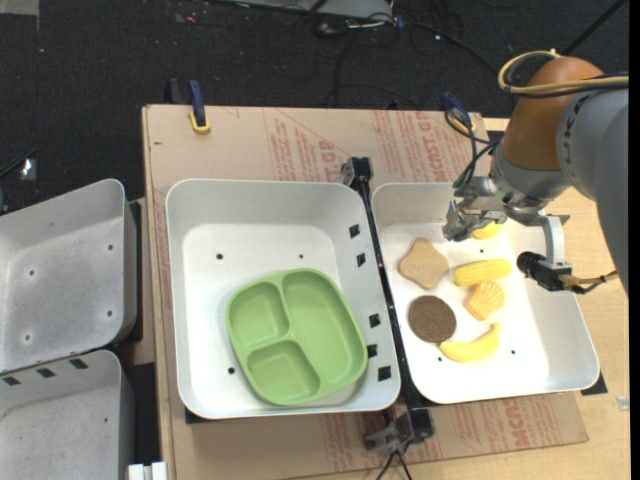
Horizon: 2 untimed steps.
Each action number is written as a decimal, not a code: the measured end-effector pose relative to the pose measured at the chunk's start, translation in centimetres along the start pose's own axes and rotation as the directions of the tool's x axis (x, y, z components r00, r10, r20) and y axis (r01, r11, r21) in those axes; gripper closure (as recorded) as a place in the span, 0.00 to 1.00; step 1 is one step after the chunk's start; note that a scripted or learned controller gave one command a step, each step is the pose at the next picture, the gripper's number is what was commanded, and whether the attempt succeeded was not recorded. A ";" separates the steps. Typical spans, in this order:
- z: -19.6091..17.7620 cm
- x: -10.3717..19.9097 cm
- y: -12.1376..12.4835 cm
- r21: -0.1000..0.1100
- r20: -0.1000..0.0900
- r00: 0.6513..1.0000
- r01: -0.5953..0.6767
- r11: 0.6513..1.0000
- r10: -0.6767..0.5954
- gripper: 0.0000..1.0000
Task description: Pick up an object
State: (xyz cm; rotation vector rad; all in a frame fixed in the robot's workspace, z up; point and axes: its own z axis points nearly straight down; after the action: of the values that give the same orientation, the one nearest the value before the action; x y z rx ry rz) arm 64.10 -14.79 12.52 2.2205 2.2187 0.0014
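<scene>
Pincer [468,224] low in right bin [570,363], its state hidden; a yellow piece [487,231] lies just beside it. Corn [482,271], toast [424,263], cookie [432,319] sit below-left. Step: reaching. Next: close, then lift.

Both bins [200,218] smooth white plastic, slight sheen. Green tray [295,336] at 7 o'clock: matt moulded plastic. Counter [270,138] looks like printed brown cardboard, matt. Play food in right bin at 4 o'clock: corn [482,271] and banana [470,346] glossy yellow plastic; brown cookie [431,319] matt, fine-textured. Arm [590,138] smooth grey casing, orange band satin.
</scene>
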 end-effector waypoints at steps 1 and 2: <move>-5.3 1.0 0.6 -0.004 0.000 1.000 0.005 1.000 -0.005 1.00; -11.1 1.6 1.6 -0.005 0.000 1.000 0.005 1.000 -0.005 1.00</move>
State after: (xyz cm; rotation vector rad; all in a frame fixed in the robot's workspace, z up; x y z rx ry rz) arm 65.67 -13.23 23.60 2.2124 2.2212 0.0071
